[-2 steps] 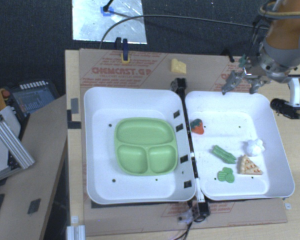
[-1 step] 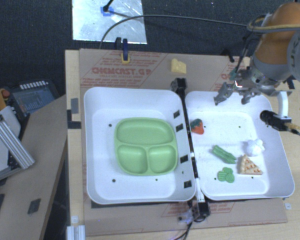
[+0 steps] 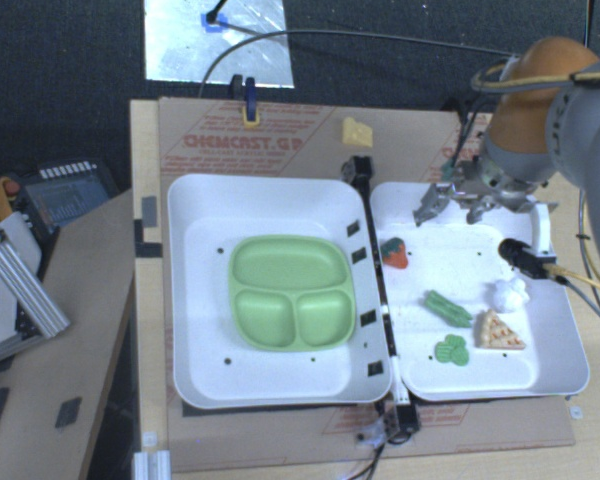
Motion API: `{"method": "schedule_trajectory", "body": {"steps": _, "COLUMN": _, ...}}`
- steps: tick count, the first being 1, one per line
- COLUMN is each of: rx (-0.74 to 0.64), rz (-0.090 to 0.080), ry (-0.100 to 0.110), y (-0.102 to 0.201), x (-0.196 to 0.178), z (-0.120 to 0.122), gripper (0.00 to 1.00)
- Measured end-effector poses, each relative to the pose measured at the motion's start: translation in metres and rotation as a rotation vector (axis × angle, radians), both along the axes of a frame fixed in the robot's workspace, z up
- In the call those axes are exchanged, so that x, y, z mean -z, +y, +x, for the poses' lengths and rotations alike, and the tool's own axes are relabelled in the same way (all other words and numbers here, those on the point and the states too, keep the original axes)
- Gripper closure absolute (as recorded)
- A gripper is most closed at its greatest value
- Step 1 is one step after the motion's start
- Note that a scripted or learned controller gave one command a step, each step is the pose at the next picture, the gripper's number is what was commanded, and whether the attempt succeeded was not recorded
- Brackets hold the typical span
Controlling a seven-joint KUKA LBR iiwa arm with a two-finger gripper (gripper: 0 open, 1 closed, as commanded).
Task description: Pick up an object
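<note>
The right bin (image 3: 555,363) holds a red strawberry-like toy (image 3: 395,253) at its left side. Further in lie a green pod (image 3: 447,307), a green broccoli piece (image 3: 452,349), a pizza slice (image 3: 499,330) and a small white lump (image 3: 507,292). My gripper (image 3: 451,208) hangs over the far part of this bin, up and to the right of the red toy. Its fingers are spread open, with nothing between them.
A green divided tray (image 3: 290,293) lies in the left bin (image 3: 195,268). A yellow wedge (image 3: 357,131) rests on the cardboard behind the bins. A black part of the arm with a cable (image 3: 525,258) overhangs the right bin near the white lump.
</note>
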State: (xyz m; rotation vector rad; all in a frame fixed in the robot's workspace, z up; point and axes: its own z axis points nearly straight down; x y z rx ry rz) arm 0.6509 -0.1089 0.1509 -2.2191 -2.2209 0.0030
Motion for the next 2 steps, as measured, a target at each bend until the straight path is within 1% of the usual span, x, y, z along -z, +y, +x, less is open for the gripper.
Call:
{"method": "schedule_trajectory", "body": {"steps": 1, "rx": 0.0, "rz": 0.0, "ry": 0.0, "y": 0.001, "x": 0.063, "z": 0.0, "gripper": 0.0}}
{"method": "schedule_trajectory", "body": {"steps": 2, "rx": 0.001, "rz": -0.001, "ry": -0.008, "y": 0.001, "x": 0.047, "z": 0.003, "gripper": 1.0}}
